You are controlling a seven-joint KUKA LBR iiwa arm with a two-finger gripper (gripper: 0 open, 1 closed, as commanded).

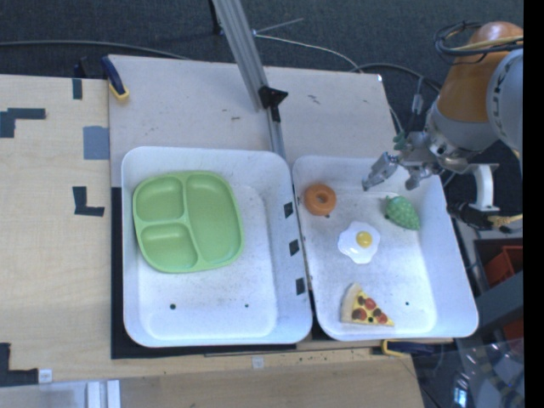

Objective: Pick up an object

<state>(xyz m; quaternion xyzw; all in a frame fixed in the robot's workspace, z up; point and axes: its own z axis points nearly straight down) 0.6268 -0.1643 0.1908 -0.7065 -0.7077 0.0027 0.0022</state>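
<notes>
The pincer (396, 173) hangs over the far part of the right bin (450, 304), close to its far wall, and its two fingers stand apart with nothing between them. It holds nothing at this moment.

The things to pick lie all in the right bin. A green bumpy toy (403, 212) lies just near of the pincer, close to the right wall. An orange round toy (320, 199) sits to the left, not far from the wall that the two bins share. A fried egg toy (359, 243) lies between them and somewhat nearer, and a pizza slice toy (364, 307) lies in the near part of the bin. The left bin (149, 313) carries a green divided plate (187, 220).

In my judgement the first risk is the flat things. The egg and the pizza slice lie low on the floor of the bin, so the fingers may close above them or slide over them. The green toy is the closest, but it is near the right wall, and one finger could strike the wall or push the toy against it. The orange toy looks round and may roll away when one finger touches it first.

For room, the middle of the right bin is open, and the things lie well apart from each other. A metal bar (242, 41) crosses the far side of the desk (51, 228) and ends between the bins, so a move to the left needs care there.
</notes>
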